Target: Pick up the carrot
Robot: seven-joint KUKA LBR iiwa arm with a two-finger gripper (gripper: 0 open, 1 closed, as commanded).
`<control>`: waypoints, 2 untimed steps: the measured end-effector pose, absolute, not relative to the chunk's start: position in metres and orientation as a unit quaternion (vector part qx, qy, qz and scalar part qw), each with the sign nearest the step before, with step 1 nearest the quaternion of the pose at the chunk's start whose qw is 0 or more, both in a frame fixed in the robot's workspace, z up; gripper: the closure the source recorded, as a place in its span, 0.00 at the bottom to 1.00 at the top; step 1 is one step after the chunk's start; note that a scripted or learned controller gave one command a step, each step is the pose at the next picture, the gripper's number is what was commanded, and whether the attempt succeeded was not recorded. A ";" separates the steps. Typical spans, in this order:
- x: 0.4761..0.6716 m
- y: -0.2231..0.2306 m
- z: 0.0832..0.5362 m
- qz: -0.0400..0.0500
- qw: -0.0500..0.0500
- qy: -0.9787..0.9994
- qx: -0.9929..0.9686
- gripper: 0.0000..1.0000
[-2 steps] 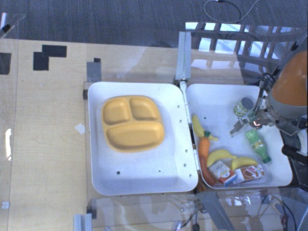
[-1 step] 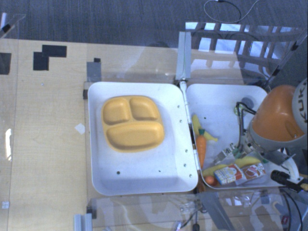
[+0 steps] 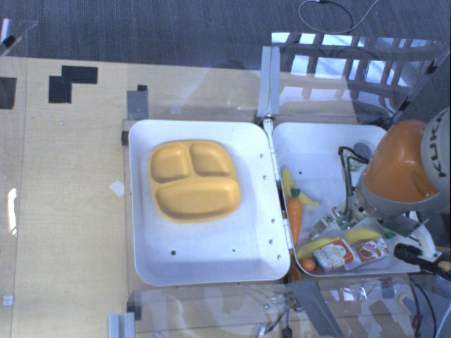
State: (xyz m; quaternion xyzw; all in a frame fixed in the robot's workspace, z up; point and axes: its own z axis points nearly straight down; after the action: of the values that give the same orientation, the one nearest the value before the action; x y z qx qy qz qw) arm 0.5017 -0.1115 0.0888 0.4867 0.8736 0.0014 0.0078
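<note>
Two white bins [image 3: 141, 245], one yellow divided tray [image 3: 194, 180], one carrot [image 3: 294, 220], one banana [image 3: 352, 239], one small carton [image 3: 332, 256].

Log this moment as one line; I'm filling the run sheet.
task: pick up carrot | carrot: lying in right bin, left edge | gripper: low over bin, right of carrot | grasp: none seen

Little can be read; the grey robot arm with the orange band [image 3: 416, 164] bears dark letters at the right edge of the view, cut off by the frame, the start looking like "KU"; the small red and white printed carton [image 3: 350, 253] lying in the right white bin [image 3: 317, 143] carries print on its face, but it is too small and blurred to make out; the black square marks [image 3: 70, 82] on the pale wooden bench [image 3: 63, 210] hold no letters or numbers.
</note>
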 end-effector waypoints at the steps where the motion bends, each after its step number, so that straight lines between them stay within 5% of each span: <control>1: 0.561 -0.097 0.089 -0.002 0.006 0.944 0.331 0.00; 2: 0.609 -0.100 0.088 0.002 0.004 0.975 0.224 0.00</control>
State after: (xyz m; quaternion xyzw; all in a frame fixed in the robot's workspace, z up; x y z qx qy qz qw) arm 0.6094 -0.0997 0.0878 0.2235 0.9747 0.0017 0.0043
